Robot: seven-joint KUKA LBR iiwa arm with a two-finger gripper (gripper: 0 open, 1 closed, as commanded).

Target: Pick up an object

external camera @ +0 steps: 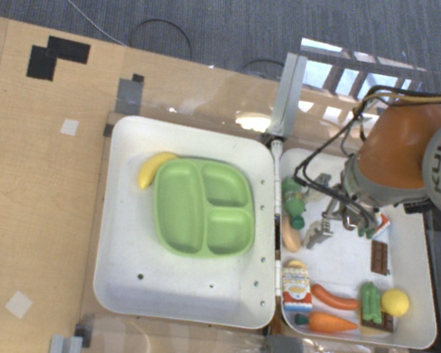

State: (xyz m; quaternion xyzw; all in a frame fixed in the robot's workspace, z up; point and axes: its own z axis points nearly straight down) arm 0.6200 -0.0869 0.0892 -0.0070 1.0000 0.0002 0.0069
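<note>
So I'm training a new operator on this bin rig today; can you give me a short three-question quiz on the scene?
1. True or false: the green divided tray lies in the left bin.
2. Which fruit touches the tray's upper-left edge? A) banana B) apple C) pear
3. Fill in: the gripper hovers over the ___ bin.

Key: 1 true; 2 A, the banana; 3 right.

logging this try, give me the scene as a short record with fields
left bin: green divided plate, banana at its upper-left edge
right bin: green bottle, carrot, yellow ball, small carton
arm: over the right bin's upper part
gripper: low over bare bin floor, right of the green bottle
held: nothing seen between the fingers
</note>
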